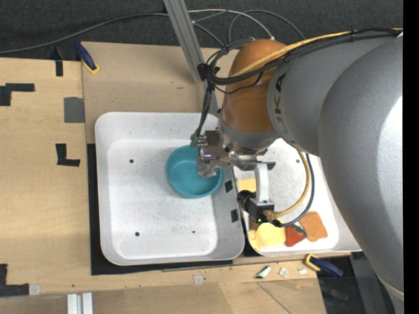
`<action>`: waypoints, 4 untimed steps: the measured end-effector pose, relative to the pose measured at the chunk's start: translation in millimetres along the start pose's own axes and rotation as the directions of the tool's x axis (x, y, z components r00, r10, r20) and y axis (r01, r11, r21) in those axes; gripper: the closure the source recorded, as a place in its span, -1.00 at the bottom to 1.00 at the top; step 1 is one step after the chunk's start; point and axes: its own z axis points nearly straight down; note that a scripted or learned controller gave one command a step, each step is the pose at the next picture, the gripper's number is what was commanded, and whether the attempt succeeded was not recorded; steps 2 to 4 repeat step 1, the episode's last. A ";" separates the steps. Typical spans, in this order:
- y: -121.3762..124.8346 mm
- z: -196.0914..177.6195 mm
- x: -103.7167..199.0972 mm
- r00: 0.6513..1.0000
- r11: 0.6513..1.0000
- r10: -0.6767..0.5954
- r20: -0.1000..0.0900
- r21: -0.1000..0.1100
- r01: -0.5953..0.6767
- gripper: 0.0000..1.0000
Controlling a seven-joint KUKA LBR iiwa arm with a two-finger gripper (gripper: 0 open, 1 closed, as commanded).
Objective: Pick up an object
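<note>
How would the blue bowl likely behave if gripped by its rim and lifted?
The bowl looks like rigid moulded plastic, so probably stiff and light. Its smooth rim may slip between fingers. Held by one edge near the gripper, it would likely tilt; pushed, it should slide on the left bin.

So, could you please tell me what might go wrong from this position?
The end effector sits at the right rim of the round teal plastic bowl; a rim pinch could slip or tip it. The bowl lies close to the left white bin's right wall, so it might get shoved against that wall.
</note>
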 end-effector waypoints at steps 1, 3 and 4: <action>-0.1 -0.8 0.0 1.000 1.000 0.000 0.000 -0.001 0.000 -1.00; -0.1 -0.8 0.0 1.000 1.000 0.000 0.000 -0.001 0.000 -1.00; -0.1 -0.8 0.0 1.000 1.000 0.000 0.000 -0.001 0.000 -1.00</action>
